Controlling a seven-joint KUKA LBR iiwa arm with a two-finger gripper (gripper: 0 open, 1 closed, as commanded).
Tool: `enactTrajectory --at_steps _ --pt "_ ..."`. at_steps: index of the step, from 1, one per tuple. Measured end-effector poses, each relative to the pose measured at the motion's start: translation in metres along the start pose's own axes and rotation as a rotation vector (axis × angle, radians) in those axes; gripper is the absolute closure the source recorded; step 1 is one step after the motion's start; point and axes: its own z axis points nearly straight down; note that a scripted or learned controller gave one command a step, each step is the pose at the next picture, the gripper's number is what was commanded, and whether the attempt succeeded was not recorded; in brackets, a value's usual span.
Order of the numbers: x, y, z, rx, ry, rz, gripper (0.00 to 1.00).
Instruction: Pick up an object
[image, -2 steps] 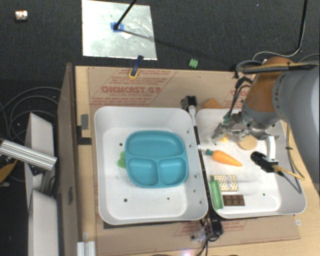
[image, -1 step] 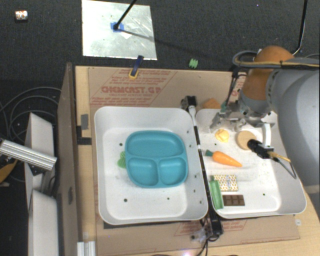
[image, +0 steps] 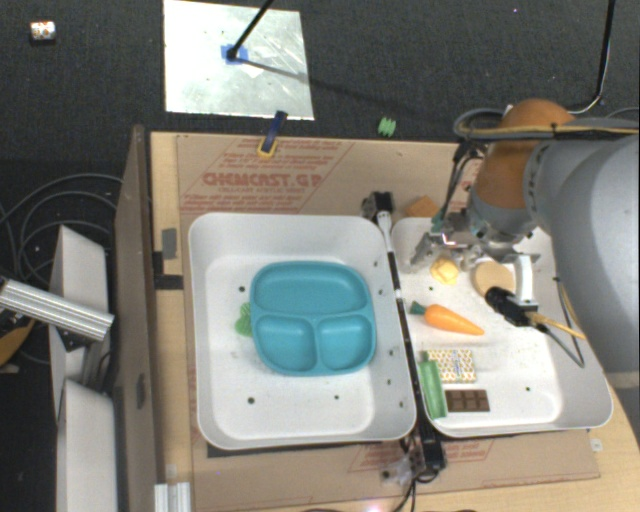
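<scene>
Gripper (image: 447, 243) low over right bin (image: 585, 400), just above yellow piece (image: 445, 270); finger state cannot tell. Carrot (image: 452, 319) (orange) lies nearby. Left bin (image: 215, 400) holds 1 blue tray (image: 311, 316).

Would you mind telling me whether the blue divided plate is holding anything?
Empty: the blue divided plate lies flat in the left bin, all three compartments showing bare blue.

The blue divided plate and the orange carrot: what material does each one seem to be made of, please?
The blue three-compartment plate looks like moulded plastic: one even colour, rounded edges, a soft sheen. The orange carrot with its green top is probably a plastic toy, since its surface is smooth and uniformly bright; the picture is too small to be sure. Both lie in shallow white bins that look like smooth, matte plastic.
</scene>
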Motion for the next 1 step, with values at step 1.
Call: enactTrajectory --at_steps 1 --pt "-0.0011 0.0015 -0.0118 -0.004 -0.001 -0.001 1.0"
